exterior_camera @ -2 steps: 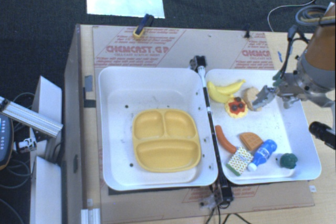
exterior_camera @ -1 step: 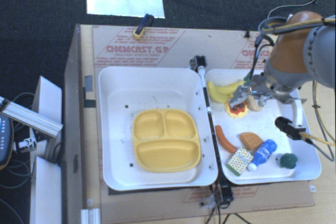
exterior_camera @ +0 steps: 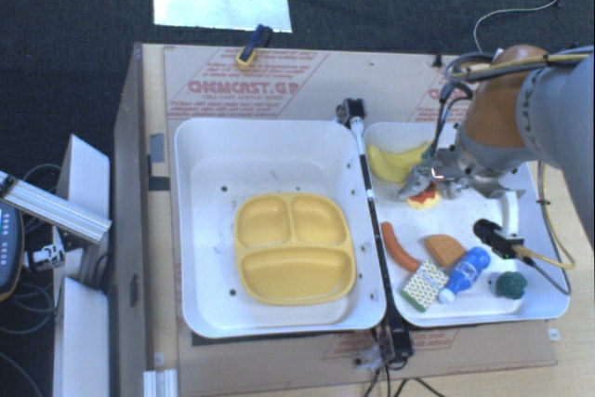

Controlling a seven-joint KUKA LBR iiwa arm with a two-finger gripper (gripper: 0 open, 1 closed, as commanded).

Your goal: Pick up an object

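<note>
My gripper [exterior_camera: 423,188] is low in the right bin [exterior_camera: 530,302], near its back left part. Its metal fingers sit right over a small red and yellow toy [exterior_camera: 425,199], touching or nearly touching it. A yellow banana [exterior_camera: 394,161] lies just behind and left of the gripper. Nearer the front lie an orange sausage [exterior_camera: 400,245], a brown bread-like piece [exterior_camera: 444,248], a green and white patterned block [exterior_camera: 423,284], a blue bottle [exterior_camera: 464,272] and a dark green ball [exterior_camera: 509,284].
The left bin [exterior_camera: 204,200] holds a yellow divided plate [exterior_camera: 295,247]. A black divider rail [exterior_camera: 369,200] runs between the two bins. The arm's grey body and orange band [exterior_camera: 507,107] hang over the right bin's back right part.
</note>
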